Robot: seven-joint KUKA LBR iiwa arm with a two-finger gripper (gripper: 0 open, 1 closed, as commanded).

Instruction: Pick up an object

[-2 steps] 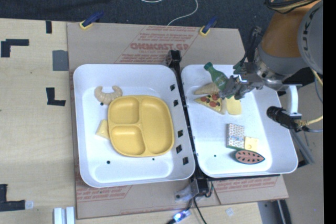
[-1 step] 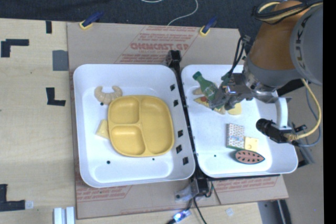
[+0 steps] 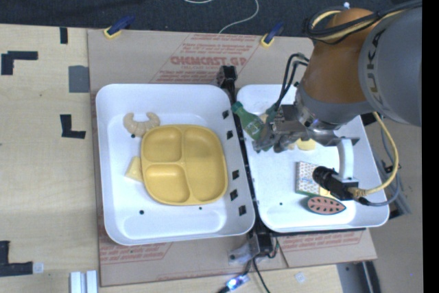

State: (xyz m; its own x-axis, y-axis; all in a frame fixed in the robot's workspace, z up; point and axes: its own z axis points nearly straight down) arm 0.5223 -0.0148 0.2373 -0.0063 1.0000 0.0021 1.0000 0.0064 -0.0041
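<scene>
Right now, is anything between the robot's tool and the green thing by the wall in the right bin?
Nothing visible does. The tool is low in the right bin, right beside the green thing at the bin's left wall, with no object between them. The yellow piece and patterned card lie on the tool's other side.

Two white bins sit side by side on a brown cardboard sheet [image 3: 206,62] with red writing. The left bin [image 3: 113,168] and the right bin [image 3: 374,216] touch in the middle. A thin white cord [image 3: 219,0] curls on the dark floor at the far side. A blue clip [image 3: 119,26] holds the far left corner of the cardboard, and another blue clip [image 3: 272,32] sits far right.
</scene>
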